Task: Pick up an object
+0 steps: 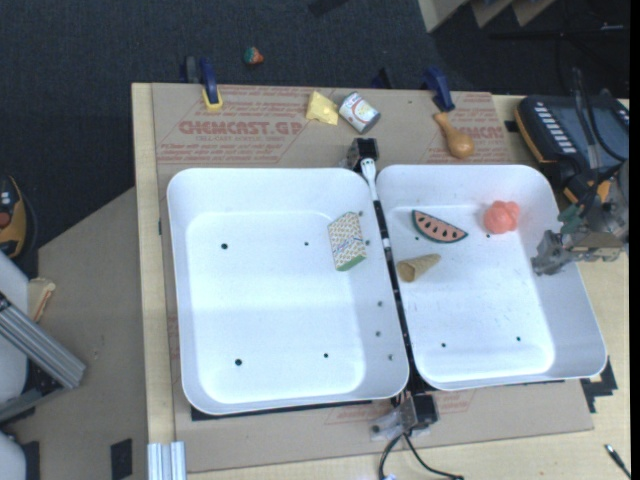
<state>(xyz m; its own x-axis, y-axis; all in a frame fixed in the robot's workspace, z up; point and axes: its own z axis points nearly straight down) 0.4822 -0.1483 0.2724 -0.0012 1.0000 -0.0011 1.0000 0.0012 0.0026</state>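
The right bin [560,318] holds a watermelon slice [438,228], a coral-pink rounded object [502,216] and a small tan cone [418,266]. A patterned green-and-white box [347,240] lies in the left bin [200,298], near its right wall. My gripper [556,250] sits low at the right bin's right rim, to the right of and slightly below the pink object, apart from every item. Nothing shows in its grasp.
On the board behind the bins lie a yellow wedge [322,109], a small white can [359,112] and an orange-brown pear-shaped toy [456,138]. Blue clamps [209,80] grip the far edge. A black device [560,128] stands at the far right.
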